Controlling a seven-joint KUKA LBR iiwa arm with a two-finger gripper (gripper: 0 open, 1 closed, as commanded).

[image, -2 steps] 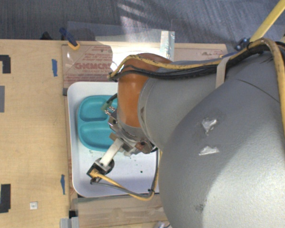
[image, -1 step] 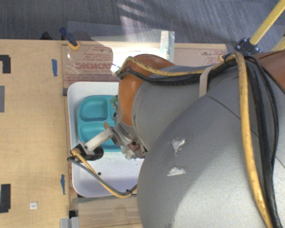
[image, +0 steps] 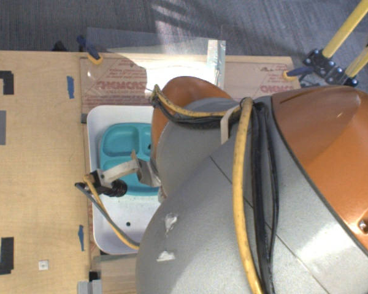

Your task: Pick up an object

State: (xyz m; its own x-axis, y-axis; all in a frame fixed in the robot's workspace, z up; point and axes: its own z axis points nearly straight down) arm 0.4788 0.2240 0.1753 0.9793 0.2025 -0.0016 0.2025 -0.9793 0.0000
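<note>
A teal divided tray lies in the white bin at the centre left. The grey arm with its orange band covers most of the bin and the whole right side. The gripper sits low over the teal tray's near edge, mostly hidden under the wrist. A black fitting with a yellow cable sticks out to its left. Nothing can be made out between the fingers.
The tan bench top with black corner marks lies left of the bin. A clear plastic sheet stands behind the bin. Yellow tripod legs stand at the upper right. The arm hides the second bin.
</note>
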